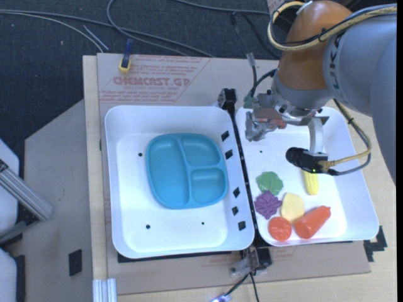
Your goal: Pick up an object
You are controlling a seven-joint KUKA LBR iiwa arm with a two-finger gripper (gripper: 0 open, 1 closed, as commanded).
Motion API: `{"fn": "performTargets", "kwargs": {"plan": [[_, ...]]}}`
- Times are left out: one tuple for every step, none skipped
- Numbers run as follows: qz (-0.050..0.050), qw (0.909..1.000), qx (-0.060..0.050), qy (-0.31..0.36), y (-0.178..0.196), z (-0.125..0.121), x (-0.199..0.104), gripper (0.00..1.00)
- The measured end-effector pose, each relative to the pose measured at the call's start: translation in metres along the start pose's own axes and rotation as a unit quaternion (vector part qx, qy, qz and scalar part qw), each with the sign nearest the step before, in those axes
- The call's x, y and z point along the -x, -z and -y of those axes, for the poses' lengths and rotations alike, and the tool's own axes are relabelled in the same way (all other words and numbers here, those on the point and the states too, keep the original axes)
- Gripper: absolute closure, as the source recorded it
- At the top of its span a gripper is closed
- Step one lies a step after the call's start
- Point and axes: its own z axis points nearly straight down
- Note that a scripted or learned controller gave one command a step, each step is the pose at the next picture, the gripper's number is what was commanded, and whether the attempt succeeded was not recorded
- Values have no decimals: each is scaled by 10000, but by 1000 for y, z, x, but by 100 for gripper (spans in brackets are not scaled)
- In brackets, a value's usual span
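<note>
Grey two-finger gripper [257,131] over right white bin [352,187] | jaws: can't tell | toy foods near front | blue divided plastic tray [187,169] in left bin [126,187]

Red print "CHEMCAST GP" on brown board [157,74] behind bins; smaller red lines around it too blurred to read. Partial letters on grey arm [368,61], near orange band, unreadable.

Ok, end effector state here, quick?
End effector: cannot be told; it sits above the right shallow white bin, with no object seen in it.
</note>
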Motion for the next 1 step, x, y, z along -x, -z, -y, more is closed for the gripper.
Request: {"fn": "performTargets", "kwargs": {"plan": [[-1,10000,-5,-5,5,-6,-48,100]]}}
